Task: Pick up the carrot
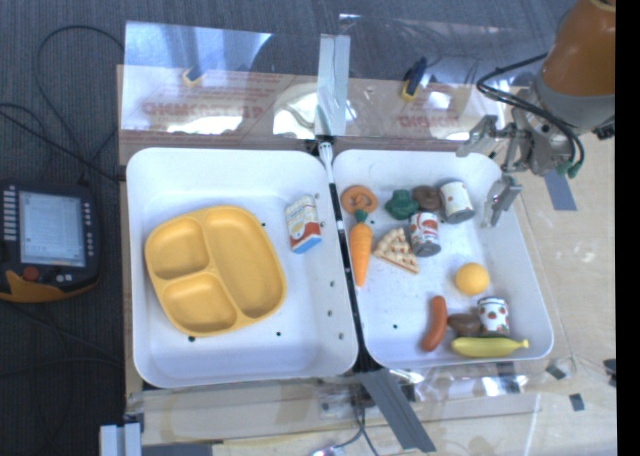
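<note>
gripper (500,176) over right bin's (535,294) far-right edge, state unclear, touching nothing, carrot (359,252) well apart

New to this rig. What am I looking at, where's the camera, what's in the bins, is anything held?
One fixed camera looks down at a slant on two white bins. The grey arm with an orange band comes in from the right; its tool hangs above the right bin's far right corner, with nothing visibly between its fingers. The left bin holds a yellow divided plate and a small carton. The right bin holds toy food: the carrot by the divider, a pizza slice, cans, a sausage and a banana.
</note>
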Controlling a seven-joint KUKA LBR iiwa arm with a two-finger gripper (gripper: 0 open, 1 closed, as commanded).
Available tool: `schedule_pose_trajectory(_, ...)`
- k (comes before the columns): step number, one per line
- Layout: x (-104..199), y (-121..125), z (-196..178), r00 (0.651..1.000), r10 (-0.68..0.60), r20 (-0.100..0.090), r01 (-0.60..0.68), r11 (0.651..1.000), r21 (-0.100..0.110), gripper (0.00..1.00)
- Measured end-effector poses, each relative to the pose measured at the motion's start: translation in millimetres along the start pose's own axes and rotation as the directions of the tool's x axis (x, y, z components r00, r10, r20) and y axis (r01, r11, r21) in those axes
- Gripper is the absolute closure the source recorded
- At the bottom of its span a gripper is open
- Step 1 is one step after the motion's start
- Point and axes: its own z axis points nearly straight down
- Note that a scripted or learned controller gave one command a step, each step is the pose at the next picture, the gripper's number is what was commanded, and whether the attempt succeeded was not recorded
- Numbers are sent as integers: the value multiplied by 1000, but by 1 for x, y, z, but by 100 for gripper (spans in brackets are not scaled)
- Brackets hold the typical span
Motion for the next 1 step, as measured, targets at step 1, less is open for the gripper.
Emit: schedule_pose_trajectory(1,99,-16,98,997,72,-13,-72,997,-3,0)
